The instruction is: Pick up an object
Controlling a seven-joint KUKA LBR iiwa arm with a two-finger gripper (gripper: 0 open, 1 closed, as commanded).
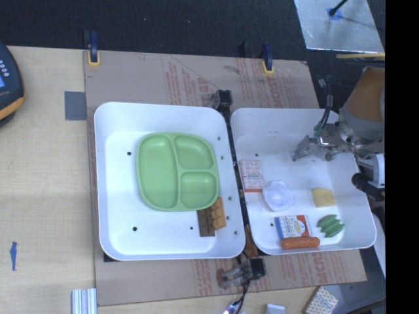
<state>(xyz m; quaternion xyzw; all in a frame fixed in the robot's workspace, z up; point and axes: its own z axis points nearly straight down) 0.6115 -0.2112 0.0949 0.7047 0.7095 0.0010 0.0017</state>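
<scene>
The arm [364, 107] comes in from the right, its grey body and orange band bulking at the upper right edge. The wrist angles down and to the left, ending in the gripper [313, 148]. Its two thin metal fingers [300, 152] are splayed apart, one pointing left and down, the other trailing nearer the wrist. Nothing sits between them. A dark cable loops up along the wrist.
</scene>
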